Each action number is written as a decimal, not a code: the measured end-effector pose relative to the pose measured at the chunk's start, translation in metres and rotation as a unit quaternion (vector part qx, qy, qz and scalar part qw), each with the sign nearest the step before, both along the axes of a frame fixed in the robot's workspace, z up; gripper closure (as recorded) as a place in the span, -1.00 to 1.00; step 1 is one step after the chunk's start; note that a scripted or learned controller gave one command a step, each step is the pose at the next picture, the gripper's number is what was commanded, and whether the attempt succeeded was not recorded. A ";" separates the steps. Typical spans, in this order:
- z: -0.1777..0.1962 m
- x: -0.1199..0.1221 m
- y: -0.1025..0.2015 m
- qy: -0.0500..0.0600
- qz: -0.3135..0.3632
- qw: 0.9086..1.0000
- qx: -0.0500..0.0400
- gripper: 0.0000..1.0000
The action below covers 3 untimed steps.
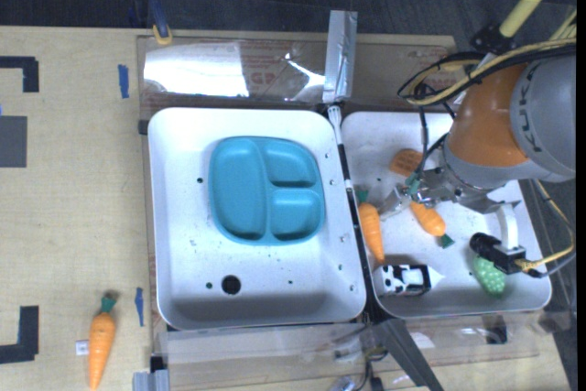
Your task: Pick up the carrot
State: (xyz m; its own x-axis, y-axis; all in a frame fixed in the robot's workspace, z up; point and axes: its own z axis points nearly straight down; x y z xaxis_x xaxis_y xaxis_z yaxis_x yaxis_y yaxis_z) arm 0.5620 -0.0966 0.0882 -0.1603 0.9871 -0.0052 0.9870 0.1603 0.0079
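Though the grey gripper (411,191) hangs beside the small orange toy carrot (428,220) in the white bin (449,293) — lining up, I'd guess — its opening I can't tell.

The right bin (453,256) was crowded. One carrot (371,232) lay along its left wall. A second carrot (428,219) lay just beside the hand (409,194) near the middle. An orange piece (406,162) sat behind them, a black-and-white toy (405,279) by the front wall and a green toy (491,276) at the front right. Only narrow gaps ran between these. The arm (513,124) hung over the bin's far right part.

The left bin (179,197) had more room. A blue plate (265,188) took its middle, a small black thing (231,285) sat near the front, and bare floor ran round the plate.

A third carrot (101,339) lay on the open desk (64,224), free to reach from above.
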 end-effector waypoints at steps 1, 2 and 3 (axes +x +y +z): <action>0.011 0.002 0.000 -0.003 -0.001 1.000 0.000 1.00; 0.011 0.001 0.000 -0.002 -0.001 1.000 0.000 -1.00; 0.059 0.053 -0.038 0.001 0.101 0.995 0.000 -1.00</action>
